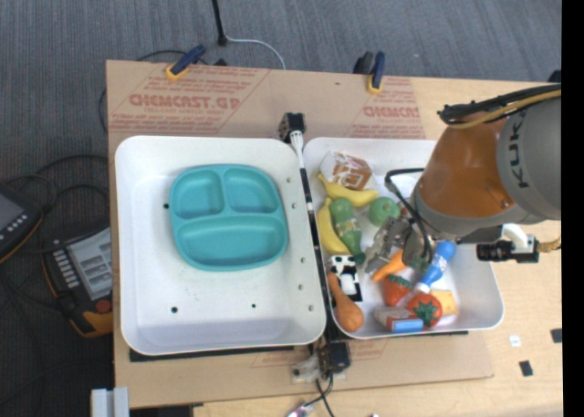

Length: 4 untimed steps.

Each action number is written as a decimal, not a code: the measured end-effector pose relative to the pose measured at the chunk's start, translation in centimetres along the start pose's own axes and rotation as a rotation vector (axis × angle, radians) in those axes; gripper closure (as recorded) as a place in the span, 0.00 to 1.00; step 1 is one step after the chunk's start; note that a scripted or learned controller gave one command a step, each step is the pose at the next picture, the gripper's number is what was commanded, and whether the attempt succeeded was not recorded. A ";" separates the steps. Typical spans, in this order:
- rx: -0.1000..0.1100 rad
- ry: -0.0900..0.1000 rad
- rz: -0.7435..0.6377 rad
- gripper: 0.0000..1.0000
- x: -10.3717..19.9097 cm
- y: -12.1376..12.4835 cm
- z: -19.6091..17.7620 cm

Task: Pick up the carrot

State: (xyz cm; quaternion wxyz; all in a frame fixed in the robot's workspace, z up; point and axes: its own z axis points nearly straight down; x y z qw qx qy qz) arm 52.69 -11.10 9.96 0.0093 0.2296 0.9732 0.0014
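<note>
One small orange plastic toy carrot [391, 269] looks light, stiff and slick to us, best pinched across its middle; we cannot tell the state of the metal two-finger gripper [399, 244] above it.

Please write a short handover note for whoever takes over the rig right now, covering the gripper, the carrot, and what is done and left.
Gripper: low in the right bin, among the toy food; its finger state cannot be read from this view.
Carrot: lying in the right bin just below the gripper, orange, next to the blue bottle. Nothing shows it as gripped or lifted.
Left bin: holds the teal divided tray.
Done: arm brought down over the carrot.
Left: confirm the grip, then lift the carrot clear of the bin.
</note>
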 end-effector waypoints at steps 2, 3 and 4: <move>0.006 0.017 -0.038 0.00 -0.6 5.4 -15.6; 0.008 0.022 -0.057 0.00 4.0 -1.7 -4.9; 0.008 0.025 -0.181 0.00 1.3 -0.1 1.1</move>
